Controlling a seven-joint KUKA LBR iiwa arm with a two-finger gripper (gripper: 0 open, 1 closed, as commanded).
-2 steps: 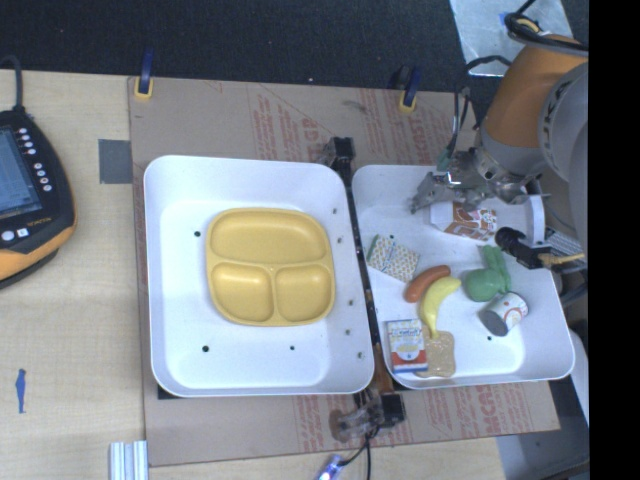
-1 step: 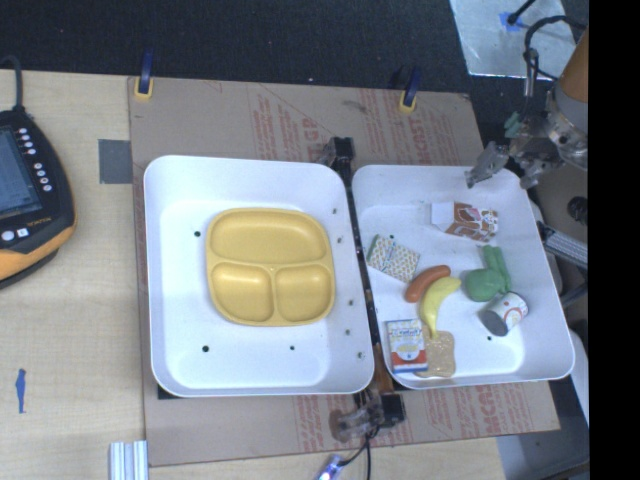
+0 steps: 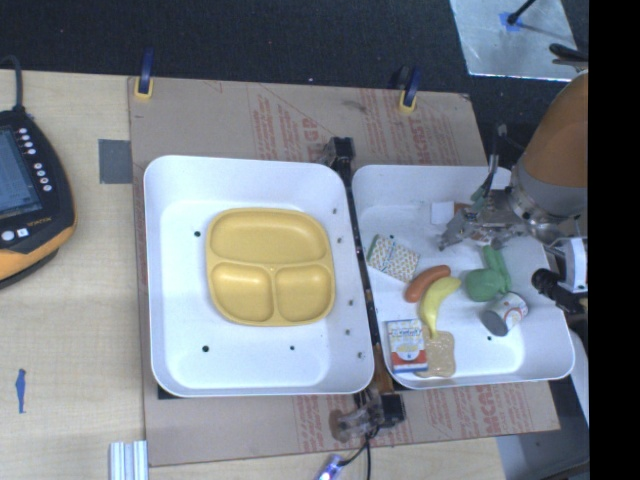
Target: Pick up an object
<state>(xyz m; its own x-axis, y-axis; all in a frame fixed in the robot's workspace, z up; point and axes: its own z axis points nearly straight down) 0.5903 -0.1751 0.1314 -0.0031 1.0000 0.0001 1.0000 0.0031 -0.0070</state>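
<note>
Gripper (image 3: 468, 230) was seen low over the right bin (image 3: 520, 366), opening not discernible | toys lay below: banana (image 3: 435, 301), green piece (image 3: 487, 280) | approach step judged; descent and closing needed.

Two bins sit side by side on a board on the bench. The left bin (image 3: 170, 268) holds a divided tray (image 3: 270, 265) near its centre. The right bin (image 3: 540, 363) holds the loose items: a patterned packet (image 3: 392, 258) at its left, a sausage (image 3: 427, 282) and a banana (image 3: 436, 302) touching at mid-bin, a small carton (image 3: 406, 346) and a flat biscuit (image 3: 440, 353) side by side at the near edge, a leafy vegetable (image 3: 488, 278) right of the banana, and a can (image 3: 504, 313) just near of the vegetable. The gripper (image 3: 480, 220) stands over the far part of the right bin. A handheld pendant (image 3: 25, 198) lies at the bench's far left. Two clamps (image 3: 145, 76) hold the board's far edge.
</note>
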